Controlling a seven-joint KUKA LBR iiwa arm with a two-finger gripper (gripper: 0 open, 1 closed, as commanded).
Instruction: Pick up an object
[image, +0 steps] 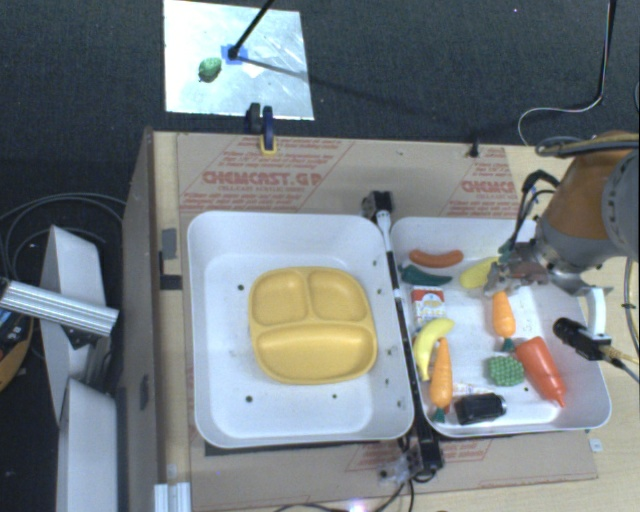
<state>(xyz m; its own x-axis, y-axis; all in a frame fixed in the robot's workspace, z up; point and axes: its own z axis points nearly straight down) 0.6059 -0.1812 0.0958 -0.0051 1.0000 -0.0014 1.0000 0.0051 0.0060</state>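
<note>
Nearest the camera, a small black block (478, 408) is being seen at the front of the right white bin (590, 405). Just behind it, a bumpy green toy (505, 371) is lying beside a big red-orange toy carrot (543, 369), and the two are touching or nearly touching. To their left, a long thin orange carrot (441, 373) is being kept right next to a yellow toy banana (430, 340). A little farther back, a small white and red box (428, 300) is being seen near the wall between the bins. A short orange carrot (503, 314) is lying upright in the picture, just below the gripper (508, 274). A round yellow toy (477, 274) is lying right at the gripper's left side, and it cannot be told whether it is being touched. A red toy sausage (437, 258) is lying at the back of the bin. The gripper is being held low over the back of the right bin, and it cannot be told from the picture whether anything is being gripped. In the left white bin (225, 400), a yellow plastic plate with three sections (310, 325) is sitting in the middle. Far behind the bins, a shiny square sheet (275, 70) with a small green ball (209, 68) on it is lying on the dark floor.
</note>
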